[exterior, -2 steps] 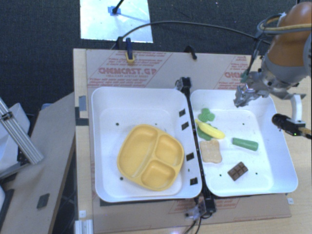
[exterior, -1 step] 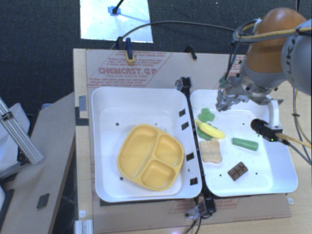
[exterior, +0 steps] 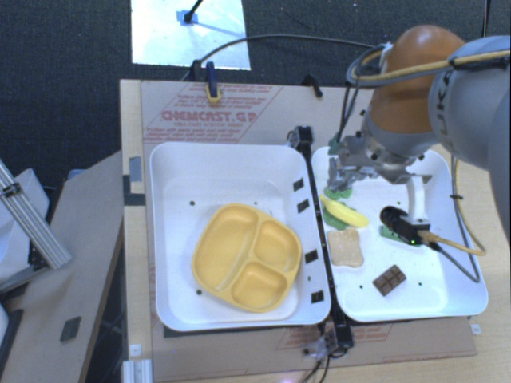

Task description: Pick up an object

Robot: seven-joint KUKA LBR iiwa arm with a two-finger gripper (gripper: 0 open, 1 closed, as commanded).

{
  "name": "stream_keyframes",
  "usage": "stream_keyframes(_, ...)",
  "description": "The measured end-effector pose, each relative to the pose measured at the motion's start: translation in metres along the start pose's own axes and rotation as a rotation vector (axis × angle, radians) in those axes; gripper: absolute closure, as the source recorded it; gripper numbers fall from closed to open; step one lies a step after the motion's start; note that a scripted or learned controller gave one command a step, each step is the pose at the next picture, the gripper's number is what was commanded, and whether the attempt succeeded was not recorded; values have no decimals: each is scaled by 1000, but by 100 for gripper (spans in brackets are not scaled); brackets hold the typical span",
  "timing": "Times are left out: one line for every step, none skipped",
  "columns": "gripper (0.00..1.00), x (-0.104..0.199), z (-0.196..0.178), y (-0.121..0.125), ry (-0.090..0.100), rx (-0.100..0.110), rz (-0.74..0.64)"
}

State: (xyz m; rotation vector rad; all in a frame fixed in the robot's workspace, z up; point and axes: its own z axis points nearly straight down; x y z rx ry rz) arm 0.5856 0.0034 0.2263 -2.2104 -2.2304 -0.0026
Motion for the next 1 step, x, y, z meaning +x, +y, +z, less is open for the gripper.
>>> stream_keyframes(100, 63, 3, -14, 0, 1, -2)
